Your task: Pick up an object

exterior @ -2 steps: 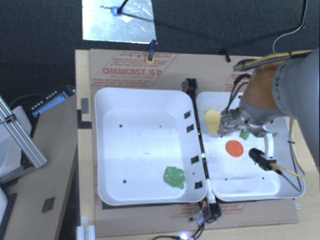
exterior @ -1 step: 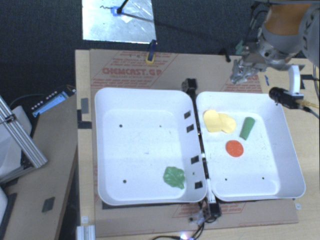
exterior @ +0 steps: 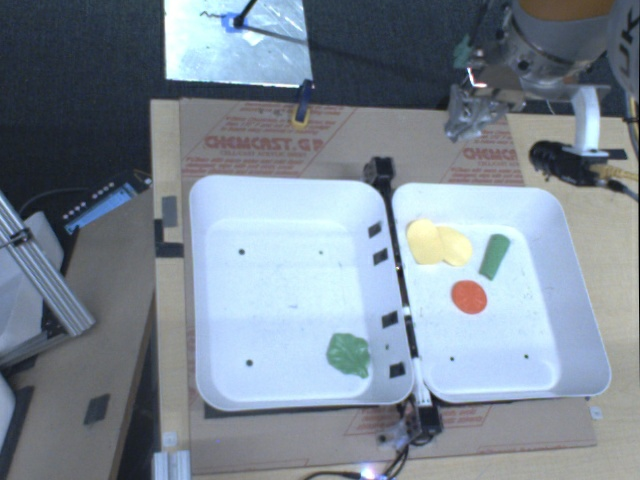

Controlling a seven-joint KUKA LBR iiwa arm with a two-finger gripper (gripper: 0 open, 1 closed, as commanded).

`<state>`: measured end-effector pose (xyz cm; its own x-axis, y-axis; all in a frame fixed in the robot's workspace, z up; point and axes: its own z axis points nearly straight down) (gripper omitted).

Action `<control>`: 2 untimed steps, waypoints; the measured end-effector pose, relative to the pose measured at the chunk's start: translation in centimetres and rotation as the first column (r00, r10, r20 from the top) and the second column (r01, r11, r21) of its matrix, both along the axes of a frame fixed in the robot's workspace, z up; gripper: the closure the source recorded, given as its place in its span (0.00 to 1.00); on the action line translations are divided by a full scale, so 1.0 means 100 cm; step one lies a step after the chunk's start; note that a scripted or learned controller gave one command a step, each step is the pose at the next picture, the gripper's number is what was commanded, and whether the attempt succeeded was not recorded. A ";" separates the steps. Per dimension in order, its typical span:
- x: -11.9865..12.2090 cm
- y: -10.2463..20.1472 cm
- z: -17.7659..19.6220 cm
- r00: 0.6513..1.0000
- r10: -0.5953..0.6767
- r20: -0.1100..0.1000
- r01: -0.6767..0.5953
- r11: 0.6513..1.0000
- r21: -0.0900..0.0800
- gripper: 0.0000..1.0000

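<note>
The right bin holds a pale yellow object near its back left, a green block to the right of it, and a red-orange disc in front of both. A crumpled green object lies in the front right corner of the left bin. My gripper hangs high above the bench, behind the back edge of the right bin, well clear of every object. Nothing shows between its fingers.
The two white bins meet at a black hinged divider. Behind the bins, a yellow and blue clip lies on the cardboard and a shiny metal sheet on the dark floor. A metal frame stands at the left.
</note>
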<state>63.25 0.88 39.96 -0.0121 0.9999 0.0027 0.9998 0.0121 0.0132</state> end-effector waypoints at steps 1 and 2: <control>-0.037 0.056 -0.073 1.000 -0.003 -0.019 0.002 1.000 -0.001 1.00; -0.060 0.120 -0.144 1.000 -0.002 -0.020 0.002 1.000 -0.001 1.00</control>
<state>57.26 12.90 25.55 -0.0103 0.9999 0.0017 0.9999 0.0103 -0.0067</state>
